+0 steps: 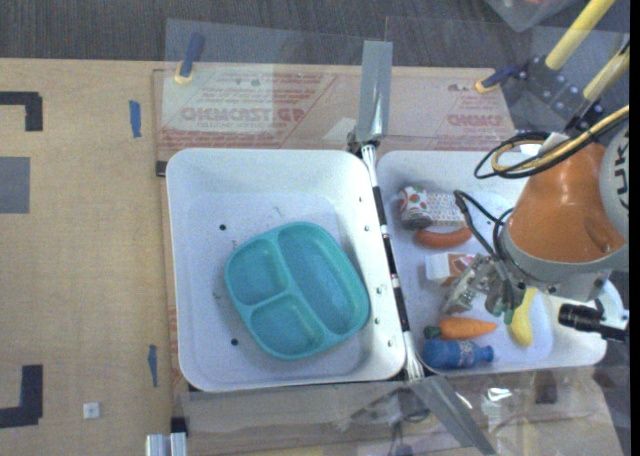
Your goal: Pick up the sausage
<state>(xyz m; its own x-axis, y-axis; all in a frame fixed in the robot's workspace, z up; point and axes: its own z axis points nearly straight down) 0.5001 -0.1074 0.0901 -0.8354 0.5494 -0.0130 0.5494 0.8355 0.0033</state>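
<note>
The sausage (pixel 443 237), a short reddish-orange link, lies in the right bin (pixel 400 169) near its left wall, just below a red-and-white patterned packet (pixel 426 206). My gripper (pixel 483 291) hangs over the middle of the same bin, below and to the right of the sausage and apart from it. The grey wrist with its orange band (pixel 562 214) covers the bin's right half. Nothing shows as held.
Below the gripper lie an orange carrot (pixel 468 327), a blue bottle (pixel 456 354) and a yellow piece (pixel 522 323). A small white-and-red card (pixel 446 266) sits left of the gripper. The left bin (pixel 200 184) holds a teal divided plate (pixel 296 289).
</note>
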